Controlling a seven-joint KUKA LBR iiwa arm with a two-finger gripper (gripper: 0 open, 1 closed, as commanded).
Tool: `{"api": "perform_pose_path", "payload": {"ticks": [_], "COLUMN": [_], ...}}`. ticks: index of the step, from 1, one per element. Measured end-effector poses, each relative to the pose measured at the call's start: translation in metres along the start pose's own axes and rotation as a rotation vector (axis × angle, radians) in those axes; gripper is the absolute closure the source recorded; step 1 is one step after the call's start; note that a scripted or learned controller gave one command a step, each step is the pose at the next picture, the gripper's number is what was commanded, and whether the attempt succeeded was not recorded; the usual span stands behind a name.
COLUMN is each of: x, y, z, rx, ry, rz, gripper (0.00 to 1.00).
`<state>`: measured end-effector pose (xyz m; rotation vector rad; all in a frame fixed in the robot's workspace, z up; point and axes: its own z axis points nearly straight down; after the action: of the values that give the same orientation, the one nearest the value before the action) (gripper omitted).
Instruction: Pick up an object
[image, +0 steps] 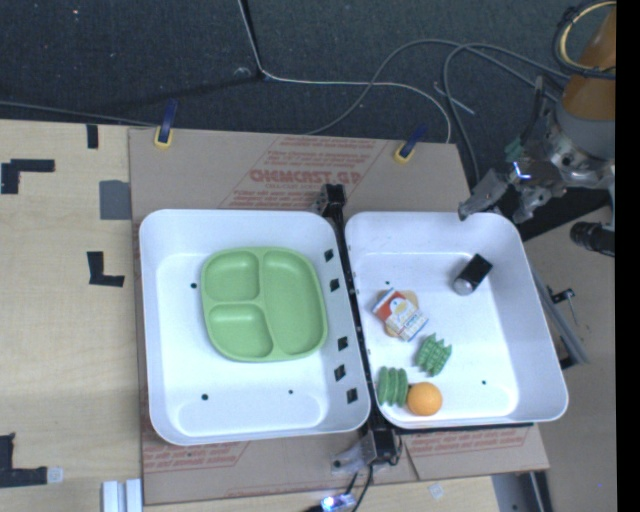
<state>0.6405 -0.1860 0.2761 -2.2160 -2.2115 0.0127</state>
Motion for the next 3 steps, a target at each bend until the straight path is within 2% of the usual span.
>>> {"api": "perform_pose_path", "payload": {"ticks": [1,2,3], "x": [0.001,0.003,0.013], "y": [0.002,0.003,0.001], "z": [-0.008,0.036,0.095], "rx": [-0.012,-0.008,-0.006], "ry": [-0.002,-0.003,-0.003], "rz": [-0.003,-0.003,-0.003], "gripper": [0.0,0.0,0.0]}}
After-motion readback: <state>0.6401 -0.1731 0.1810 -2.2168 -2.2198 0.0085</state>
